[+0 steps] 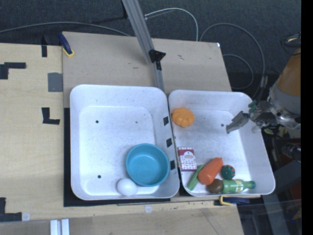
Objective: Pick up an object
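Fingers (238,121), spread and holding nothing, hover over my bin (254,146); the orange (183,117) beyond may roll away.

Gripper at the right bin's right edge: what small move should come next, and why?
Probably a short move left and toward the bin's near side, to get over the carrot. The gripper sits high near the right bin wall with nothing under it, while the carrot lies in the cluster at the near corner beside the green bottle. The orange fruit stands alone and is an alternative.
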`<action>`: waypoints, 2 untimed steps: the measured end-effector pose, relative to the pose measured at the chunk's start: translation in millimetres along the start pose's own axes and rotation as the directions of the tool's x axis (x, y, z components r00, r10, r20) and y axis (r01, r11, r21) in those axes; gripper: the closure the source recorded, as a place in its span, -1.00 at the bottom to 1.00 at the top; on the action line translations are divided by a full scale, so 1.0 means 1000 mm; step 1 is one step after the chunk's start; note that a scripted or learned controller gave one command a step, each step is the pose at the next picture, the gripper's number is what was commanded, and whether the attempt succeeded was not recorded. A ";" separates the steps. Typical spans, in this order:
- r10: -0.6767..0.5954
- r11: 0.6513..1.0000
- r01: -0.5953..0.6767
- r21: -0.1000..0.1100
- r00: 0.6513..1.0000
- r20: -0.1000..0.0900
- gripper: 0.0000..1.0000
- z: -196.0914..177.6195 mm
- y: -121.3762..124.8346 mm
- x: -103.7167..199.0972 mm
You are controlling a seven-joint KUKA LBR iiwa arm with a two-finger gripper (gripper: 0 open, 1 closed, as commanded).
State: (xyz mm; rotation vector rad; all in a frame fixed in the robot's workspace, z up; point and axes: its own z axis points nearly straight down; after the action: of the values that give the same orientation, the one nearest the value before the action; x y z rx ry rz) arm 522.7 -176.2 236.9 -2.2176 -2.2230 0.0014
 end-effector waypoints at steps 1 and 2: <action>0.000 1.000 0.000 0.000 1.000 0.000 -1.00 0.000 0.000 0.000; 0.001 1.000 -0.001 0.004 1.000 0.000 -1.00 0.045 0.005 0.000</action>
State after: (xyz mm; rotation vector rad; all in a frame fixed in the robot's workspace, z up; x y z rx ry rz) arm 527.9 -176.6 191.5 -2.2168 -2.2201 0.0059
